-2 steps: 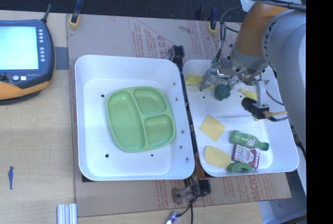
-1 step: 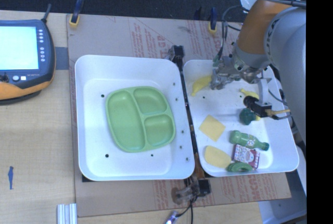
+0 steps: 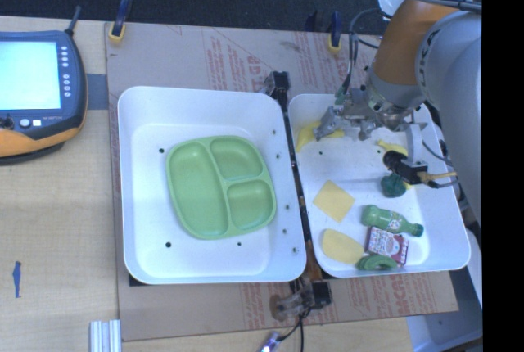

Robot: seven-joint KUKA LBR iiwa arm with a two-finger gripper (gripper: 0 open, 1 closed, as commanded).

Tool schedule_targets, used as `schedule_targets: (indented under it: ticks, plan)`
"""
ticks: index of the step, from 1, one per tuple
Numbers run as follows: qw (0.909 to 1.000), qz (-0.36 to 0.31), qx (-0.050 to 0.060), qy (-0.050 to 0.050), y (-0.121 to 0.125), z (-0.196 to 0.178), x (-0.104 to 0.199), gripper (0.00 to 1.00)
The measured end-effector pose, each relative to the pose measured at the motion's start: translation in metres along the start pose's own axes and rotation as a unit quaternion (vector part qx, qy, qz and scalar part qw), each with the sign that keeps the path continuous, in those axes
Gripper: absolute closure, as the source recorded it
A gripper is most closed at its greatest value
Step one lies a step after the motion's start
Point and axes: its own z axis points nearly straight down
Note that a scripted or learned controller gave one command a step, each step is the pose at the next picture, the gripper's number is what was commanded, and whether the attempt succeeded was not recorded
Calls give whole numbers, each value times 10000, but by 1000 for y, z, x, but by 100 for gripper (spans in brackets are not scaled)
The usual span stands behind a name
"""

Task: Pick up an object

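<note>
Objects: green bottle point(image 3: 392, 221), two yellow slices point(image 3: 333, 200), red packet point(image 3: 386, 244), lower right of frame, in the right bin point(image 3: 442, 256). My pincer point(image 3: 348, 125), upper right, over that bin's far end; grip state: cannot tell. Left bin point(image 3: 139, 252): green divided plate point(image 3: 219, 187).

Faint red print on the cardboard sheet point(image 3: 246, 56) and the small red packet point(image 3: 385, 245), perhaps lettering, unreadable.
</note>
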Motion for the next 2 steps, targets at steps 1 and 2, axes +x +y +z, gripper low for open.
schedule_targets:
  ticks: [1,2]
  plan:
    - [10000,29,-30,-11,-63,-10,-54,0]
    - [10000,31,-32,-5,-116,-49,-103,0]
